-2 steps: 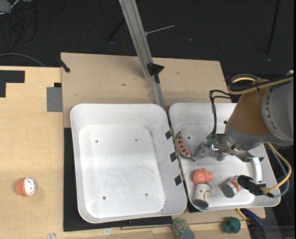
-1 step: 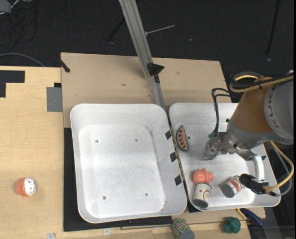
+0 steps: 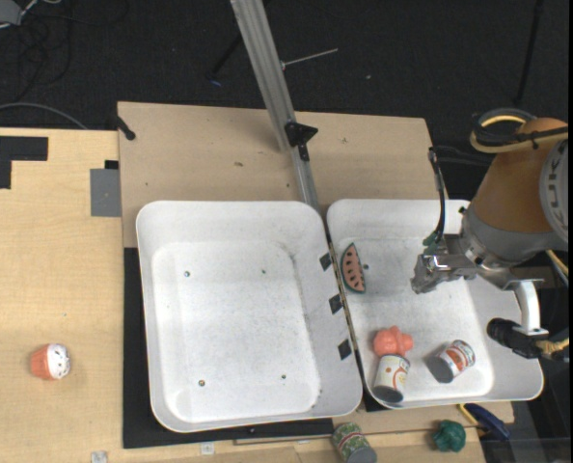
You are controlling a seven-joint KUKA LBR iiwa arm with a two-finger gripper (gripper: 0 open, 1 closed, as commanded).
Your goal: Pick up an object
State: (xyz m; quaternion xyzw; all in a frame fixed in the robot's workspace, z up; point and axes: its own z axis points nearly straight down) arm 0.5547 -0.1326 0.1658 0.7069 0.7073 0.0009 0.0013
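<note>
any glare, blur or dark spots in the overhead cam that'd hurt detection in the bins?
Camera view: both white bins are evenly lit and near blown out, with no hard glare spot; the watermelon slice, pink toy and two cans stay fairly sharp with short soft shadows; the gripper looks soft and low-contrast; the area beyond the bench is almost black.

We note a slanted grey aluminium rail (image 3: 272, 75) rising from the tan board (image 3: 219, 152) behind the bins, with a black bracket (image 3: 299, 134) clamped near its lower end. On the light wooden surface (image 3: 45, 258) at left lies a small orange-and-white round figurine (image 3: 50, 362); black rectangular markings (image 3: 12, 158) and a grey square patch (image 3: 104, 191) sit near its upper part. Below the bins, at the front edge, stand a dark patterned can (image 3: 349, 441) and a green knobbly toy (image 3: 450, 436), apart.
</note>
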